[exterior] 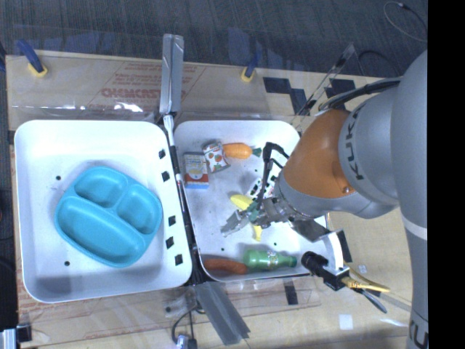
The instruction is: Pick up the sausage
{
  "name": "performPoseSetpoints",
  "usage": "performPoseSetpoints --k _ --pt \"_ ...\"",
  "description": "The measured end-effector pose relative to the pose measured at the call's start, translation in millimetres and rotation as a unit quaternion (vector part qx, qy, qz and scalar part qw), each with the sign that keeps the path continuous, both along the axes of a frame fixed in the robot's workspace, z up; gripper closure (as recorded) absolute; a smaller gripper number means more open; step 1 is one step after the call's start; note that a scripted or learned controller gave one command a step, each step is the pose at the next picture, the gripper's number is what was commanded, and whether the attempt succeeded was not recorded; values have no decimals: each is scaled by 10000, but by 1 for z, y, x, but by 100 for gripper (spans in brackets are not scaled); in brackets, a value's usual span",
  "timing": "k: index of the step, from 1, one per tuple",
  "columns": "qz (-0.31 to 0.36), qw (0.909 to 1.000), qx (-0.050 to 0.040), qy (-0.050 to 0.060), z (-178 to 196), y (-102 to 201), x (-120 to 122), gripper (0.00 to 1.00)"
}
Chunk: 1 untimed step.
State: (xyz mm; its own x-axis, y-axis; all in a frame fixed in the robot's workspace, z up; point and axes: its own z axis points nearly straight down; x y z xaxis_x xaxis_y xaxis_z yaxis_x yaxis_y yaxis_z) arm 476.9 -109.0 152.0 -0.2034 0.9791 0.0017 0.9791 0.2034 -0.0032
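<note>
With its grip state impossible to judge, the two-finger gripper (243, 220) should descend squarely over the reddish-brown sausage (225, 266).

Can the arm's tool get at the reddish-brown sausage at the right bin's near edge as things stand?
Probably yes. The reddish-brown sausage lies uncovered on top, with the tool just above it in the same bin. The green plastic bottle alongside and the right bin's near wall could crowd the approach.

- One fixed camera looks down at a slant on the bench (87, 78).
- Both white bins (29, 195) fit within its moderately near view.
- The arm (378, 144) enters from the right edge.
</note>
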Motion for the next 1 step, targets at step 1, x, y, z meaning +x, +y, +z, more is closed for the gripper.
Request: performPoseSetpoints --k 1 --pt "718 9974 0 -4 38 85 0 0"
